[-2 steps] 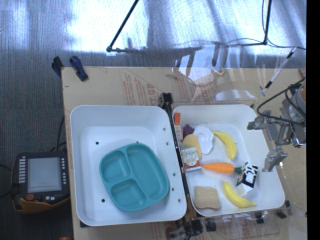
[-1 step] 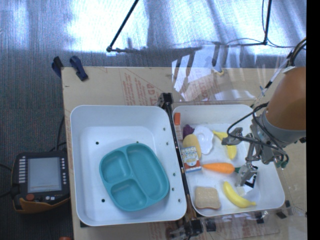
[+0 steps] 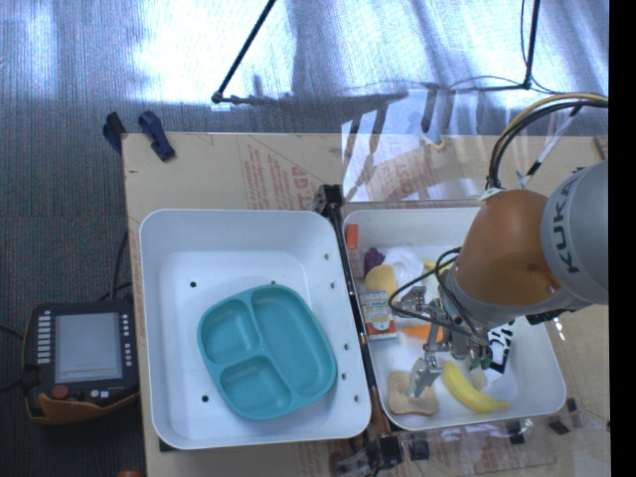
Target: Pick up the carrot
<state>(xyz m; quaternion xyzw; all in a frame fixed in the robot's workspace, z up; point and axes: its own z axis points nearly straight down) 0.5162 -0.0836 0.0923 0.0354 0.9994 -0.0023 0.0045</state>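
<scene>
Carrot [image 3: 418,333] in right bin [image 3: 542,386] beside banana [image 3: 469,389]; teal tray [image 3: 266,351] in left bin [image 3: 169,266].

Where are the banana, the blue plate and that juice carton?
banana [image 3: 473,391], camera view, middle of its yellow curve.
blue plate [image 3: 266,351], camera view, ridge between its compartments.
juice carton [image 3: 378,316], camera view, its front face.

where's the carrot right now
In the right bin, mid-bin: the carrot lies just right of the juice carton, partly under the end effector.
</scene>
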